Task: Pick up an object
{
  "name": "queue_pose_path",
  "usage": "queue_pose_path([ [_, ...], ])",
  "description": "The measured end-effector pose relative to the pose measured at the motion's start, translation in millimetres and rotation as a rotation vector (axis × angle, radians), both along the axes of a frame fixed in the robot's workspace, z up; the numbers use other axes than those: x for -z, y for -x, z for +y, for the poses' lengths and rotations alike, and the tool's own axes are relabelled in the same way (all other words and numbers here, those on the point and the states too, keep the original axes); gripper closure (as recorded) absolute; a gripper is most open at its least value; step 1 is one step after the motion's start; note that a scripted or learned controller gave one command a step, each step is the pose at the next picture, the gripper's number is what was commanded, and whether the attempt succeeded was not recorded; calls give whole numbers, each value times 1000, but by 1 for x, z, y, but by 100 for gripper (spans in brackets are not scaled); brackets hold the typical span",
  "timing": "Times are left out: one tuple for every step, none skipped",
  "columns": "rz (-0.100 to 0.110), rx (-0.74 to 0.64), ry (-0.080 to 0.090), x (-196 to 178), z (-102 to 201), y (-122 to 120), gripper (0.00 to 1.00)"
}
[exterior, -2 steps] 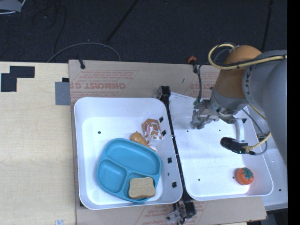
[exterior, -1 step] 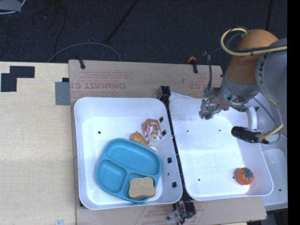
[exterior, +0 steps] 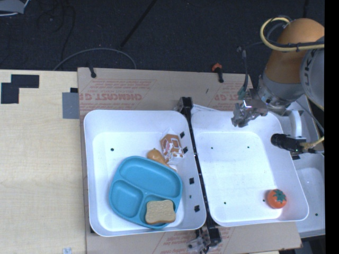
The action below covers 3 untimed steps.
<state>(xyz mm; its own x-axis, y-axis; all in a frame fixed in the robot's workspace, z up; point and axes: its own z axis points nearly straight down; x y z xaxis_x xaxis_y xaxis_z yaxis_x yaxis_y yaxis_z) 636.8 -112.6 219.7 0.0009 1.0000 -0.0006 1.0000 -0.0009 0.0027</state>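
Gripper (exterior: 241, 115), seemingly low, over right bin's (exterior: 233, 128) far rim.

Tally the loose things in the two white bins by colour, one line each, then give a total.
Blue, 1: the blue plastic divided plate in the left bin.
Tan, 1: the tan toy bread slice on that plate.
Orange, 2: the small orange lump beside the plate; the round orange toy fruit in the right bin.
Brown and white, 1: the crinkled snack packet.
Total: 5

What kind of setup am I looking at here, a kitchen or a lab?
Most likely a robotics lab bench, not a kitchen. Two white bins sit on cardboard clamped to the bench, cables trail over the dark floor, and the contents look like toy props: a blue divided plate and a small orange tomato-like toy.
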Motion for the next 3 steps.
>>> queue_pose_path([
  [6, -3, -2, 2, 50, 0, 100],
  [8, -4, -2, 2, 96, 20, 100],
  [5, -6, -3, -9, 145, 25, 100],
])
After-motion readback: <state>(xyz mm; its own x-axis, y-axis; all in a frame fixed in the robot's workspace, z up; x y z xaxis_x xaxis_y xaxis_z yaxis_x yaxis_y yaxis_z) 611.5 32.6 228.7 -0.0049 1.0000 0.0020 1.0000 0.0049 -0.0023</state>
